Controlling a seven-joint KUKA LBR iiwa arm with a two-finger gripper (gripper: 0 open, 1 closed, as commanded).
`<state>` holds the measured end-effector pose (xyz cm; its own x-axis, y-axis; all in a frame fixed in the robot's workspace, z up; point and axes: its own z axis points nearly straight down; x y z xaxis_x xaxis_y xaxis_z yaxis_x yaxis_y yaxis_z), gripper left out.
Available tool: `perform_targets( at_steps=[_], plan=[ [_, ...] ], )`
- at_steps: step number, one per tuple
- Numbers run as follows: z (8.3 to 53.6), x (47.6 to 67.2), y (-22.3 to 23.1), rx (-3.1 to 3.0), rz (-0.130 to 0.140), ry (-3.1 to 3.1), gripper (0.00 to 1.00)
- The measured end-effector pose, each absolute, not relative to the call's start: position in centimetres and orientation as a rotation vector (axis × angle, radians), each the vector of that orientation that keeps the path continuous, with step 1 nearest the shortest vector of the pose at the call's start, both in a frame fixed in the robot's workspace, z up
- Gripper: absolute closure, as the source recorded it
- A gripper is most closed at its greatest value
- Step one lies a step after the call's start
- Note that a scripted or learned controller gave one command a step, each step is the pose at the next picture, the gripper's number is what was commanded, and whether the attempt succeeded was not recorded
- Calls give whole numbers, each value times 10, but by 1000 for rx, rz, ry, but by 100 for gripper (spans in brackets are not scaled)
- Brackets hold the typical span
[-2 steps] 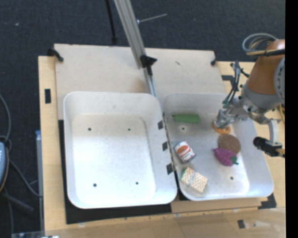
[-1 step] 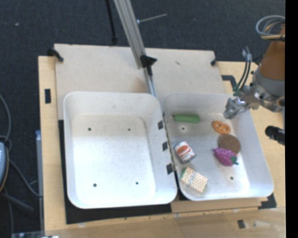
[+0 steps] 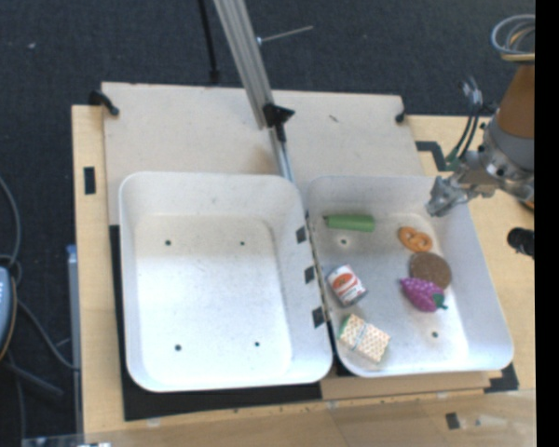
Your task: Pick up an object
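**Over the right bin's far corner, nothing picked yet**

At the top right corner of the right bin the gripper hangs above the rim. I cannot tell if it is loose or squeezed tight, because it is too small and blurry. Nothing can be seen held in it.

All the things to pick lie in the right bin. A green stick lies near the top. An orange ring sits closest to the gripper. Below it a brown round thing touches a purple bunch. A small can and a checkered block lie near the wall by the left bin.

What could go wrong? The brown thing and the purple bunch touch, so a grab there might push one away or catch both. The can is round and might roll off. The block is close to the wall, so the gripper could bump the wall there. The gripper is also right by the rim now, and coming straight down could hit it.

The arm comes in from the right, with its orange band high and the wrist bent down toward the bin.
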<state>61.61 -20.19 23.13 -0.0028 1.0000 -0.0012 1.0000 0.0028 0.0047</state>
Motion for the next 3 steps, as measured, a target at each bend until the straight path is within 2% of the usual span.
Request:
perform_targets(
  at_steps=[1, 3],
  plan=[
    [225, 622, -155, 2215, 1, 2227, 100],
    [242, 638, -62, 2212, 5, 2229, 100]
  ],
)
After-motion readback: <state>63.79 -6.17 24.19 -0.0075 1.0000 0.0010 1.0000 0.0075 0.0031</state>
